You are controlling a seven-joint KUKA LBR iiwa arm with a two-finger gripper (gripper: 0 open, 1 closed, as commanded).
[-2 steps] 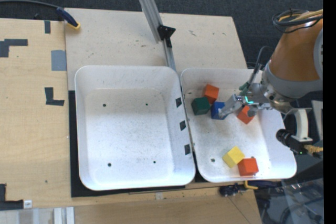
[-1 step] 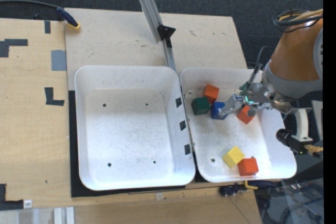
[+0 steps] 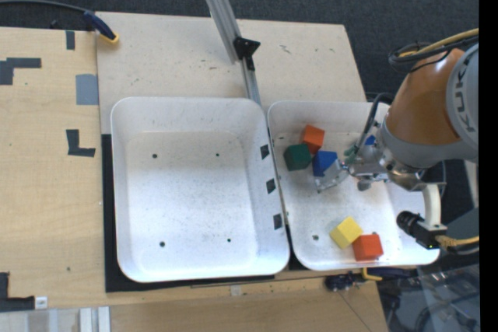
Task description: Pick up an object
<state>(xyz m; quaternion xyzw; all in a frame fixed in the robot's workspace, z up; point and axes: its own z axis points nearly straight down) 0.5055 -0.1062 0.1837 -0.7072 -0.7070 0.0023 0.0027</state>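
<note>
Inside right bin (image 3: 307, 249): my gripper (image 3: 331, 179) sits low beside blue cube (image 3: 324, 162), at its lower-right edge.

Blue cube lies upper-middle of that bin, touching green block (image 3: 296, 157) on its left, w/ orange cube (image 3: 313, 138) just above, near both. Can't tell if the cube is between my fingers or if they're open or shut; too small and blurred. Yellow cube (image 3: 346, 232) and red cube (image 3: 367, 246) sit together near bin's front edge, well apart from my gripper. Left bin (image 3: 124, 190) sits alongside. My arm (image 3: 424, 120) comes in from right side, over bin's right wall.
</note>
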